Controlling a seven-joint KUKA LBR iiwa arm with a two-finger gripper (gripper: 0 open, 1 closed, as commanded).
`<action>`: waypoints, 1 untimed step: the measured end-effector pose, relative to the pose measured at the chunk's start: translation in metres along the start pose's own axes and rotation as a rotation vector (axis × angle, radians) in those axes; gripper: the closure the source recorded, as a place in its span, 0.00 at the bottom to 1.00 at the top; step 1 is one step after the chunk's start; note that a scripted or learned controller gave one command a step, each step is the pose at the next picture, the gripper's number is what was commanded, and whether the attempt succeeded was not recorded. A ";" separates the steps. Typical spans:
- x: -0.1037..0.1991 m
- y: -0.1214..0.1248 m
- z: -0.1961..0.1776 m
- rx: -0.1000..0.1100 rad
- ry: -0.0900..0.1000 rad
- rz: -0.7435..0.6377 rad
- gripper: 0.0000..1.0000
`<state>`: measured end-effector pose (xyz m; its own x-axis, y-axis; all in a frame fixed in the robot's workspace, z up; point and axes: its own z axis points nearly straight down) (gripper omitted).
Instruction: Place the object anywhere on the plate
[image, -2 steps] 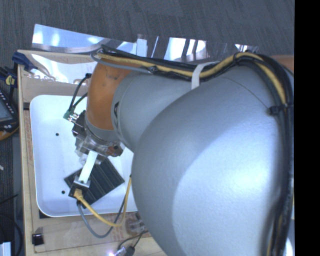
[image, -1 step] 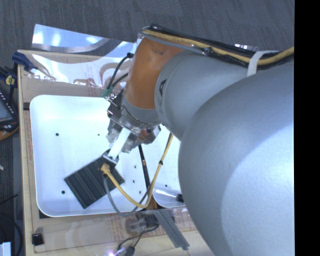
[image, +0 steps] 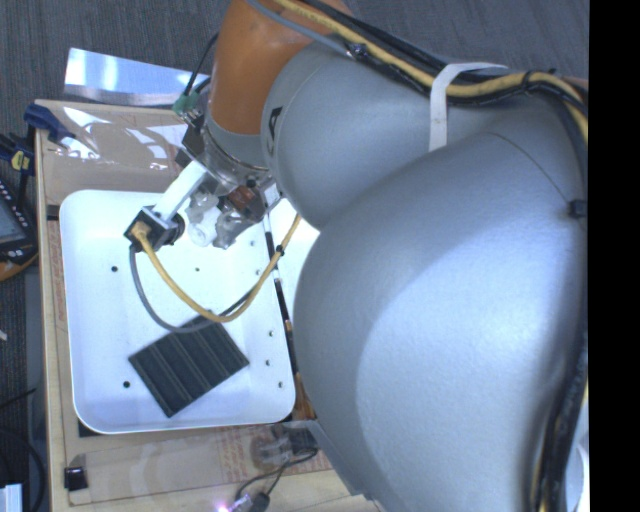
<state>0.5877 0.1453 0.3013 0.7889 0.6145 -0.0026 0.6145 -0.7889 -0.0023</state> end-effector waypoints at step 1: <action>-0.018 -0.011 -0.023 0.004 -0.003 -0.103 1.00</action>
<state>0.5666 0.1426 0.3244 0.7218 0.6921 -0.0056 0.6921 -0.7218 -0.0071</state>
